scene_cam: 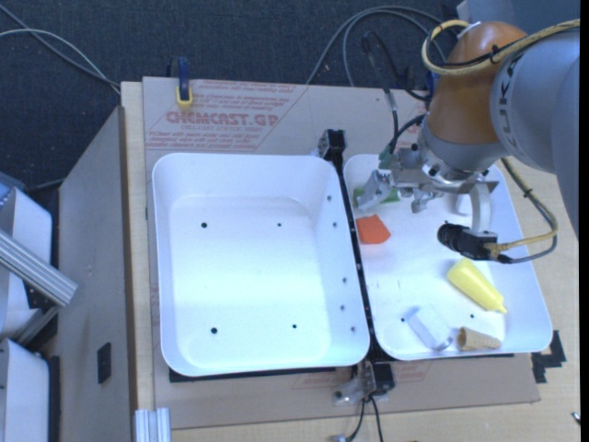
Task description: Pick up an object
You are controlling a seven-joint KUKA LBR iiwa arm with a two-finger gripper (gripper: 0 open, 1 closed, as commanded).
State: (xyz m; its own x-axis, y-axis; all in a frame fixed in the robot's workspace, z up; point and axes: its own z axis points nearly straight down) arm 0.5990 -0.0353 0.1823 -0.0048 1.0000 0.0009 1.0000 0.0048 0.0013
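Gripper sits far-left in the right bin, just beyond the orange block. Can't tell if it's open or closed.

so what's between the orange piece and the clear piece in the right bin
Nothing. In the camera view, bare floor of the right bin runs from the orange piece to the clear piece; the yellow piece lies off to one side.

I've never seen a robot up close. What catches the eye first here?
The big grey arm with its orange band comes in from the right, its claw low over the far end of the right bin. In that bin, a bright orange block lies by the left wall, and a yellow piece sits towards the near right corner.
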